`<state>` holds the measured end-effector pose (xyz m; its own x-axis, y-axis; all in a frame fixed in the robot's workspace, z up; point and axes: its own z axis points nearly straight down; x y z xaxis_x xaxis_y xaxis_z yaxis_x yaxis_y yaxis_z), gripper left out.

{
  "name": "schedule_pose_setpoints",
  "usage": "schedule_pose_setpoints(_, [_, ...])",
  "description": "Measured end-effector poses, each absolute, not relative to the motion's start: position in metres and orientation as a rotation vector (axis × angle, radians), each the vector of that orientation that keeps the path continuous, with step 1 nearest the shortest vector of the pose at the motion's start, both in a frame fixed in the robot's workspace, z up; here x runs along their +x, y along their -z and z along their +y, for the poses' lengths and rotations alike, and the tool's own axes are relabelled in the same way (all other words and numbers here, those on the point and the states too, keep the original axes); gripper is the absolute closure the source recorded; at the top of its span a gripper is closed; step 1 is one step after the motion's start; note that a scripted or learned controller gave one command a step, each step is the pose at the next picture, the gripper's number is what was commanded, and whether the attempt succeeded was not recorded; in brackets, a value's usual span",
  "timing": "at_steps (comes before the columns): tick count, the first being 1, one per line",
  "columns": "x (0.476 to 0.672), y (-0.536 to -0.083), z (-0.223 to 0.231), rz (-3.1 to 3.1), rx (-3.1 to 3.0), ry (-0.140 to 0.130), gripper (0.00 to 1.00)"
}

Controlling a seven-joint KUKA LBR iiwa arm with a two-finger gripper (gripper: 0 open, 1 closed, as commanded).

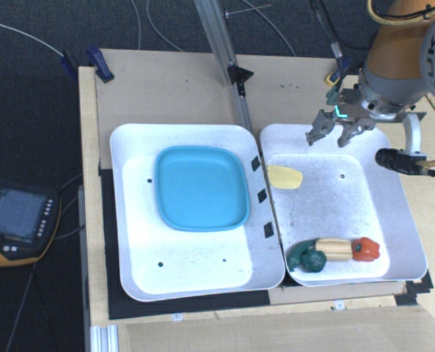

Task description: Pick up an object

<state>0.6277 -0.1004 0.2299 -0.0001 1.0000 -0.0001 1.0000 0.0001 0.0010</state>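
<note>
My gripper (333, 137) hangs over the far edge of the right bin (327, 189), its fingers spread open with nothing between them. A pale yellow flat piece (284, 177) lies at that bin's left side, below and left of the gripper. Along the bin's near wall lie a dark green object (307, 258), a tan cylinder (334, 249) and a red object (364, 249) in a row, well away from the gripper.
The left bin (133, 218) holds a light blue square plate (202, 188). A slanted metal pole (218, 31) reaches down to the gap between the bins. Cables trail on the dark floor behind the bench, and a pendant (15, 222) lies at the far left.
</note>
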Motion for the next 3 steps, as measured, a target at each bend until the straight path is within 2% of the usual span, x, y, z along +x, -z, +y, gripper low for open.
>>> schedule_pose_setpoints(1, [0.628,-0.230,-0.100,2.221,2.221,-0.001,0.00])
schedule_pose_setpoints(3, [0.626,-0.131,-0.111,2.224,2.223,0.004,0.00])
